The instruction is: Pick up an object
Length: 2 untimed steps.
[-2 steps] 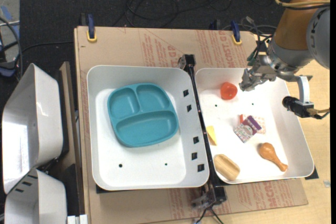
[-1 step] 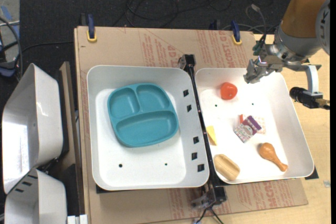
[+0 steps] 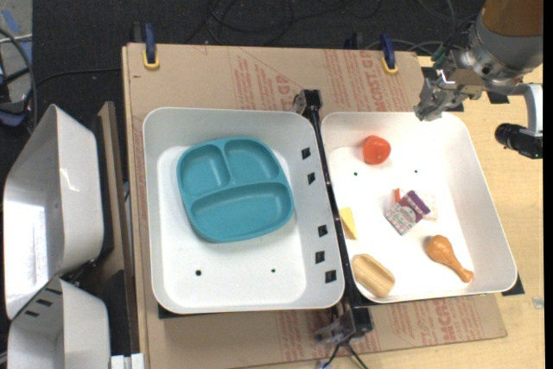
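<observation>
Two white bins sit side by side on a brown board, meeting at a black divider (image 3: pixel 324 194), which serves as reference below. Left of the divider, the left bin (image 3: pixel 168 268) holds a teal sectioned plate (image 3: pixel 234 188), lying flat toward its upper half and clear of the walls. Touching the divider on its right, a yellow wedge (image 3: pixel 347 222) rests against the near wall of the right bin (image 3: pixel 484 186). Below the wedge, near the divider's lower end, lies a tan bread roll (image 3: pixel 373 274). Further right, a red tomato (image 3: pixel 376 149) sits high up, a small wrapped packet (image 3: pixel 408 211) mid-bin, and a toy drumstick (image 3: pixel 448 257) lower right. Farthest from the divider, the gripper (image 3: pixel 430 110) hangs over the right bin's upper rim, touching no object; its finger opening cannot be judged.
</observation>
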Each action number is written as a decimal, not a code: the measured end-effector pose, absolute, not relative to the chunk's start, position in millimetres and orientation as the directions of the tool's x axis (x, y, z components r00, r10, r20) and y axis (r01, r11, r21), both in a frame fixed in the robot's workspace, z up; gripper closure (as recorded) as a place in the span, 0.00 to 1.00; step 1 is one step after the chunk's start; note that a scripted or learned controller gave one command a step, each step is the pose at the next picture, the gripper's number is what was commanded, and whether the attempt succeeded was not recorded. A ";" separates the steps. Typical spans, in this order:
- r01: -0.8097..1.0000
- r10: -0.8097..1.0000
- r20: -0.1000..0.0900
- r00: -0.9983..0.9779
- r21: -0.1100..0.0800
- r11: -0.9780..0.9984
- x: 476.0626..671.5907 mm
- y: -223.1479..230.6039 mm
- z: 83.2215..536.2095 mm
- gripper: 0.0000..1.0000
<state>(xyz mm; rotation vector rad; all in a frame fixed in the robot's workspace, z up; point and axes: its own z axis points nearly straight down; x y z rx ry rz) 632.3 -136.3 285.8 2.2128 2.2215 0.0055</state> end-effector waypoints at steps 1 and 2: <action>1.000 1.000 0.001 -0.008 -0.001 0.008 610.6 -81.5 280.5 1.00; 1.000 1.000 0.002 -0.007 -0.004 0.007 583.8 -37.3 258.7 1.00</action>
